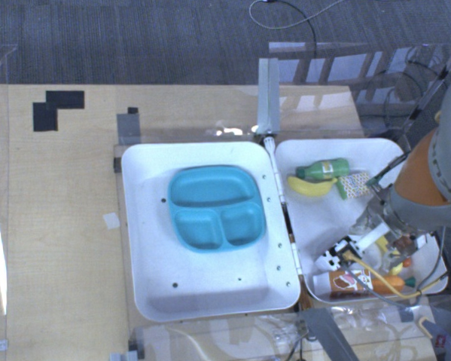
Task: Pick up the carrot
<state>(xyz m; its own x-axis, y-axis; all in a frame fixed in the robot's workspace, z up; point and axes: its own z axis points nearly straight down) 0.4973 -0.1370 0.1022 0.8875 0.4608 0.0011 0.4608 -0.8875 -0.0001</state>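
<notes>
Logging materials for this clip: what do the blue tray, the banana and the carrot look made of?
Blue tray: moulded plastic, matte, judging by its smooth rounded compartments. Banana: probably toy plastic, uniform yellow with slight sheen. Carrot: likely toy plastic too, plain orange, but partly hidden.

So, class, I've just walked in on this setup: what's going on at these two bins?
A grey robot arm reaches in from the right over the right-hand white bin. Its tool is low over a cluster of items in that bin's near corner, where the carrot lies. Whether it has gripped anything cannot be told. A green bottle and a banana lie at the bin's far side. The left bin holds a blue divided tray.
</notes>
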